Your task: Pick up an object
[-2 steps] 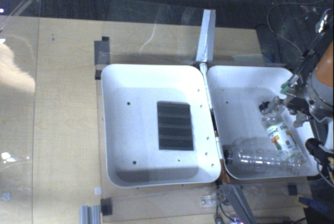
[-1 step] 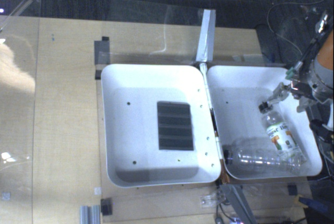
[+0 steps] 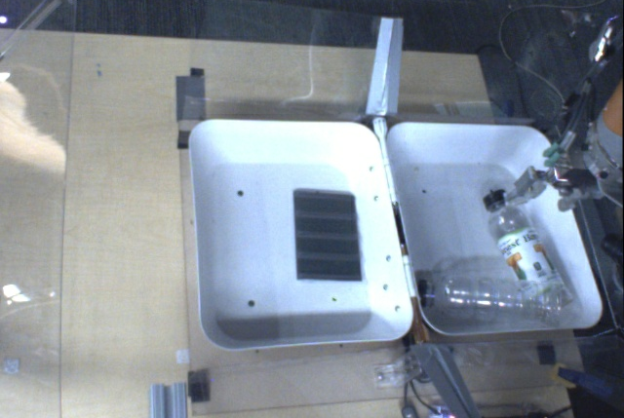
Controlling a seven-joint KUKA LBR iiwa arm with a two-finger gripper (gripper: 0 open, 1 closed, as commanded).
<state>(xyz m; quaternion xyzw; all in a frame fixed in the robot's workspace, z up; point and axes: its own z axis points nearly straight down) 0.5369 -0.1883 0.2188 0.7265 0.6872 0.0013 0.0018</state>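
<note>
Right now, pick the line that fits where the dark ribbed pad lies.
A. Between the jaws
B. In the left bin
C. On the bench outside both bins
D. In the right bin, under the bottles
B: the pad lies flat near the middle of the left bin, while the two clear bottles lie in the right bin.

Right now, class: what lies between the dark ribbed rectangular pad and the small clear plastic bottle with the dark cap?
In the camera view, between pad and bottle: the bins' adjoining white rims and bare bin floor.
</note>
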